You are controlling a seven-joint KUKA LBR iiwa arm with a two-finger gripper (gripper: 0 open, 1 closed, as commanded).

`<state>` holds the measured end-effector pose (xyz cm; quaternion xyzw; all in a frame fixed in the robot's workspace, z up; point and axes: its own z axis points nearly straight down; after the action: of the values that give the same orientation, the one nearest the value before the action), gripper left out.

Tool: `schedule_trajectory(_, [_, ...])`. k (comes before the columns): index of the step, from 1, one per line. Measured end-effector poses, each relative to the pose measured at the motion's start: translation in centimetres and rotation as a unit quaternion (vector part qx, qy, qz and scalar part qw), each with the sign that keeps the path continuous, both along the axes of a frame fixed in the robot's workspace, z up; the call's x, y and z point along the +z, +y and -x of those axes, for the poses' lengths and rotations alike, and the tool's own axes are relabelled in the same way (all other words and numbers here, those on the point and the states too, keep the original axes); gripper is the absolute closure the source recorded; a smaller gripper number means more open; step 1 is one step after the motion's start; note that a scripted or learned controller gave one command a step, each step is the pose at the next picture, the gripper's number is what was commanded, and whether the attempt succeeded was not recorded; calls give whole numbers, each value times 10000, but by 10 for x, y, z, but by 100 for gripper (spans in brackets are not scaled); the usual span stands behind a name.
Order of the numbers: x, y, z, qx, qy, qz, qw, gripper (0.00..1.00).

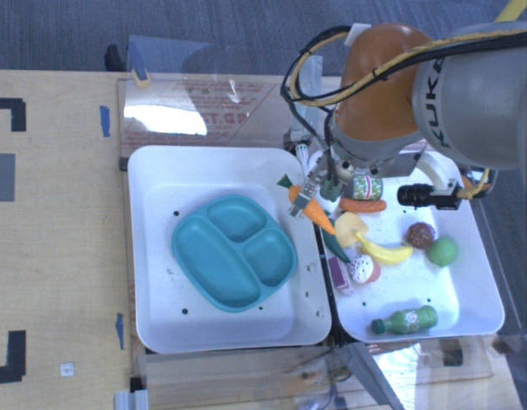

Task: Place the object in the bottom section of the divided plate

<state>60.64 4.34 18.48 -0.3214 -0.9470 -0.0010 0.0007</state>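
**Carrot at the bin divide, plate bare**

Carrot point(315, 213) is what you see at the hand point(317, 190): an orange toy with a green top, lying tilted across the rims where the two white bins meet, its green end toward the left bin. The hand sits right over its upper end, low beneath the arm's orange band point(376, 84). You cannot tell from this angle how far the fingers are spread, or whether they have the carrot between them.

Look at the left bin point(152, 314): it holds the teal divided plate point(233, 250), lying flat and turned at a slant. You can count three sections, one long one along its lower left and two smaller ones along its upper right. All three show bare teal.

Look at the right bin point(481, 310): it holds the rest of the toys, crowded toward its left side. You have a small can point(366, 184) just under the wrist, a red-orange piece point(363, 204) below it, a yellow banana point(384, 250), a dark red ball point(420, 234) touching a green ball point(443, 252), a white speckled piece point(360, 269), a purple packet point(338, 273) near the dividing rim, and a green bottle point(405, 319) lying on its side near the front wall.

Both bins rest side by side on the table point(54, 254).
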Motion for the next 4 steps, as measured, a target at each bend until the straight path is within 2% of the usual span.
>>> schedule_trajectory(1, [1,41,32,1743,-10,4,9847,100])
schedule_trajectory(2, [-66,73,43,2453,-94,11,9694,100])
schedule_trajectory(3, [-66,71,43,2446,-80,28,9696,0])
schedule_trajectory(4, [-74,119,63,2962,-256,163,9546,0])
